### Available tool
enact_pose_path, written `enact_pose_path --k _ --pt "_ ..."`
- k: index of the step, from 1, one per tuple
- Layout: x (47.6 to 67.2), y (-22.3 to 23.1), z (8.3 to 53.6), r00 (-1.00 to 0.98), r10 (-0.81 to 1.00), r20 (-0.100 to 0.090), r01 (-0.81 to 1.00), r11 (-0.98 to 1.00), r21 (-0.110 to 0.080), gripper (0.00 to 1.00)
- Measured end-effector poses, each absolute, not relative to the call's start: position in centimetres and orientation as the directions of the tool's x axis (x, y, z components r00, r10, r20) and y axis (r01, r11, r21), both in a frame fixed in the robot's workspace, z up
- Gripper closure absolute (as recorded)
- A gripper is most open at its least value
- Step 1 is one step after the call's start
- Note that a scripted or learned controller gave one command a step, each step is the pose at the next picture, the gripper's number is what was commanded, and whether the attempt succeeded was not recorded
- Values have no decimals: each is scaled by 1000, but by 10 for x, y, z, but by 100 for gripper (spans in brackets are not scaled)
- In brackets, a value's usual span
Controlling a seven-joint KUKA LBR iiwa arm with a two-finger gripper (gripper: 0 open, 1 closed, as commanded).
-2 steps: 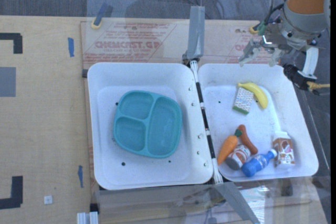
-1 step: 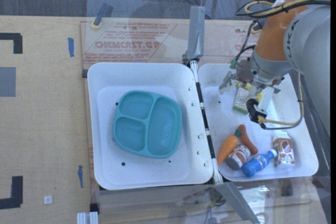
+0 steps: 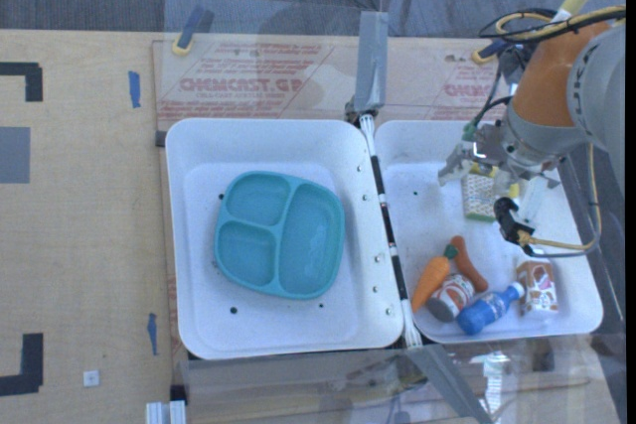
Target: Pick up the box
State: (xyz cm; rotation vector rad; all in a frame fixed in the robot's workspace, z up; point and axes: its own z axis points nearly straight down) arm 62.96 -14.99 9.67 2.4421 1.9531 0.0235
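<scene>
The box (image 3: 480, 199) is small, with a pale green and white printed face. It lies flat in the right bin (image 3: 417, 154), near that bin's middle right. My gripper (image 3: 489, 176) hangs directly over the box's far end, below the orange band of the arm. It looks open, with one grey finger (image 3: 453, 166) to the left of the box and the other to its right. The far end of the box is hidden under the gripper body.
The left bin (image 3: 189, 213) holds a teal divided plate (image 3: 280, 233). At the front of the right bin lie a toy carrot (image 3: 430, 279), a brown sausage-like toy (image 3: 467, 261), a small can (image 3: 454, 296), a blue bottle (image 3: 487, 310) and a small carton (image 3: 537, 286). Cables (image 3: 552, 238) hang beside the gripper.
</scene>
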Motion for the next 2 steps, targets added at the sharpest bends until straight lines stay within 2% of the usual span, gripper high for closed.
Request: enact_pose_path --k 1,2 --pt "612 -175 87 237 972 0 972 -237 5 0" --pt "593 -208 89 249 968 12 968 -249 3 0"
